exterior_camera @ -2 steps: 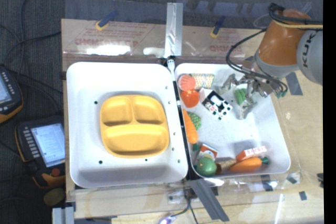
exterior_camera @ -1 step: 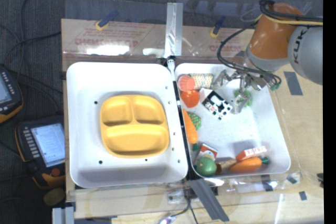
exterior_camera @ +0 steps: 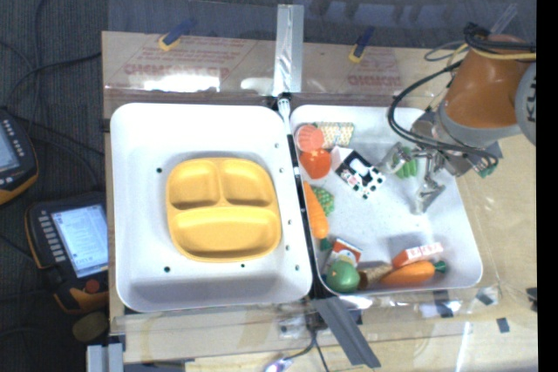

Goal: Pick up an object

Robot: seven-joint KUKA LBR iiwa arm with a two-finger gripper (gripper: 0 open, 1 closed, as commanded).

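Observation:
The right bin holds several small toys. A black-and-white patterned block lies near its middle. A red cup and a pale dotted packet sit at its far left corner. A small green piece lies at the back right. My gripper hangs just right of that green piece, over the bin's right side, below the orange band. Nothing visibly sits in it. An orange carrot and a red-and-white packet lie along the near edge.
The left bin carries a yellow divided tray. Along the right bin's left wall lie an orange stick, a green leafy toy, a small box and a green ball. Black cables loop behind the arm.

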